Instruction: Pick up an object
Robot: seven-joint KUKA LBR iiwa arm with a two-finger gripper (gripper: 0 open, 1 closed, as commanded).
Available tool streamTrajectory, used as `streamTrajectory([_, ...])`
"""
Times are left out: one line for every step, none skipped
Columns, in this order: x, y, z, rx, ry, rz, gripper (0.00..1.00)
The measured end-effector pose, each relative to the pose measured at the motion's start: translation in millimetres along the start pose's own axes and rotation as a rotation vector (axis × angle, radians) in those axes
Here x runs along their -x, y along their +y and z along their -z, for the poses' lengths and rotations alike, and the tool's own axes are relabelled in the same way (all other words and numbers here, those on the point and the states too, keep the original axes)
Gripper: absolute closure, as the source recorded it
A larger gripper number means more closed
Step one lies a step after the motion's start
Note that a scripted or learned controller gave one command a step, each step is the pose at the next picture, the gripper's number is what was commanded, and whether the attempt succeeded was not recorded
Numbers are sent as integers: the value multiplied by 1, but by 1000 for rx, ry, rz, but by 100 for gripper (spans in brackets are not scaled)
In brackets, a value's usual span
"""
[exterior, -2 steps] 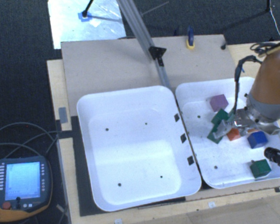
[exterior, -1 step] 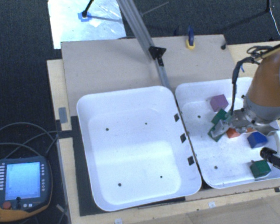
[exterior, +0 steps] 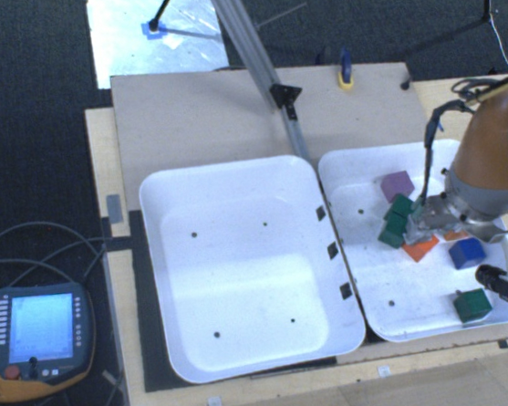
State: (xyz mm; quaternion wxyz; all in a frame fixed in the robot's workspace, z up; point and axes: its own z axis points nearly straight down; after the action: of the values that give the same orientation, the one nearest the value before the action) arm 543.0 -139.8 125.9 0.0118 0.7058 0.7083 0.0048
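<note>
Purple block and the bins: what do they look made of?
Purple block: probably foam or painted wood; matte, flat colour, no glare. Right bin and left bin: likely moulded plastic; smooth white, rounded corners, soft sheen. The image is too coarse to be sure.

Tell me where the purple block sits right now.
The purple block lies in the right bin, toward its far side, just above the green blocks by the gripper.

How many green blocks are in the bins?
3, all in the right bin: two green blocks touching, one above the other, by the hand, and one near the front corner. The arm may hide more.
</note>
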Motion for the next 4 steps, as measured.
streamTrajectory([-6, -4, 53, -17, 9, 1, 100])
streamTrajectory([-2, 5, 116, -14, 8, 1, 100])
streamTrajectory([-2, 6, 120, -20, 9, 1, 100])
streamTrajectory([-50, 9, 127, -19, 11, 7, 100])
